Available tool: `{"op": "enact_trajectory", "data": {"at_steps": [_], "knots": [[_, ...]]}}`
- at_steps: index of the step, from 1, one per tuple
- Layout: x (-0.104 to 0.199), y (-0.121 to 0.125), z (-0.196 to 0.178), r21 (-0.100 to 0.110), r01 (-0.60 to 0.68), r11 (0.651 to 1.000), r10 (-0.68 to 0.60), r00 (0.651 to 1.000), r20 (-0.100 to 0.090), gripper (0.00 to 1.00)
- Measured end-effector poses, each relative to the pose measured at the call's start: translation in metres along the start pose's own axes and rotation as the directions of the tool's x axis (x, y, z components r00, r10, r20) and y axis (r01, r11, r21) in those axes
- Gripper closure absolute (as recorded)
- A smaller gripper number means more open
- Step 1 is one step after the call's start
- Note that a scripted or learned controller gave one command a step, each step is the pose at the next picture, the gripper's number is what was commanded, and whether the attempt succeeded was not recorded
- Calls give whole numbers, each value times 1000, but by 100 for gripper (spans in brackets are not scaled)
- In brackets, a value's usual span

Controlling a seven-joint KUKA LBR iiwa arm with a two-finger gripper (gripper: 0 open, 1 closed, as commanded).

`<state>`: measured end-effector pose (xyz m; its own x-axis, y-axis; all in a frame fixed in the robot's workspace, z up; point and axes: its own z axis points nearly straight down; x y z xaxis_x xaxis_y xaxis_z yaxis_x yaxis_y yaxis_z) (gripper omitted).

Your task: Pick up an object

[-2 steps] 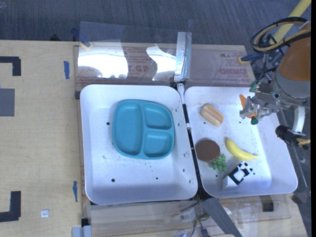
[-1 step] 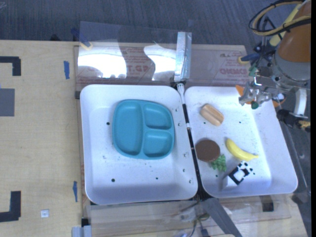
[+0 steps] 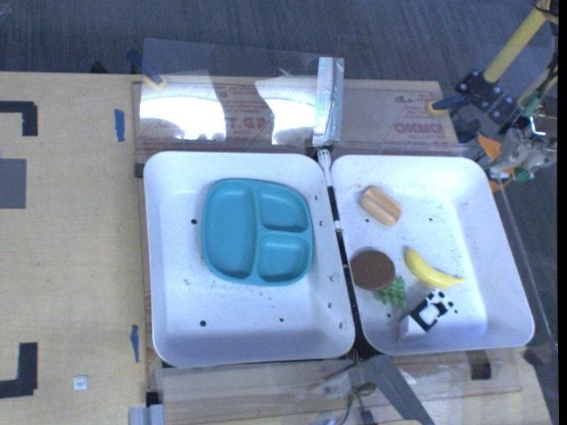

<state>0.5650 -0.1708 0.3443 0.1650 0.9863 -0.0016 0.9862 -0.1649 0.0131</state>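
Fingers – grip state unreadable | position – past right bin's upper-right rim

matt blue plastic tray, glossy white plastic bins, pale wood bench

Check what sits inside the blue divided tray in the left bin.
The blue tray shows three compartments, all bare. It rests flat on the left bin, so whatever bin floor lies beneath it is covered.

The arm's end sits at the right edge — raised, small and cluttered; jaws indistinct.
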Motion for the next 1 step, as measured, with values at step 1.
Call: {"op": "enact_trajectory", "data": {"at_steps": [1], "knots": [[48, -16, 117, 15, 447, 894, -447, 894, -10, 100]]}}
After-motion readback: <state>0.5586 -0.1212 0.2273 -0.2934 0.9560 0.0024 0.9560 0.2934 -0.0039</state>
